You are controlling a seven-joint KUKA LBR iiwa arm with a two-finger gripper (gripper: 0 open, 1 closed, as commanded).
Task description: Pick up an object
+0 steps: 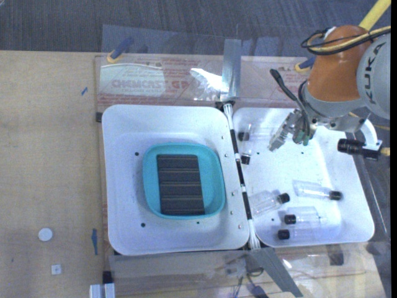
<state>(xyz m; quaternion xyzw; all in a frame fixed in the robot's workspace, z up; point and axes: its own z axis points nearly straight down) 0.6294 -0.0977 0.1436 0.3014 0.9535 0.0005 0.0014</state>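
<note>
A: Broadly, what sits on the counter (49,135)?

B: Its surface is flat tan board. Two shallow white plastic bins with rounded corners lie side by side on it. The left bin (124,135) holds a teal dish (152,185), a rounded rectangle with a smooth raised rim. Inside the dish rests a dark grey ribbed block (180,185), its surface crossed by horizontal grooves.

A: And the right bin (347,185)?

B: It carries several small clear vials with black caps. One vial (268,200) lies near the left wall, cap pointing right. Another vial (315,192) lies to its right, slim and see-through, cap at the right end. Two more sit at the near side: a stubby vial (304,216) with its cap pointing left, and a fourth vial (301,231) just nearer than it. Small black caps or bits lie near the divider at the far left of this bin; they are too small to identify.

A: Where is the arm?

B: The arm (341,67), grey with a glossy orange band, reaches in from the far right. Its metallic pincer (284,136) hangs over the far part of the right bin, tilted toward the left. I cannot tell how its tips are set; nothing is visible between them. The vials lie well apart from it, on the near side.
</note>
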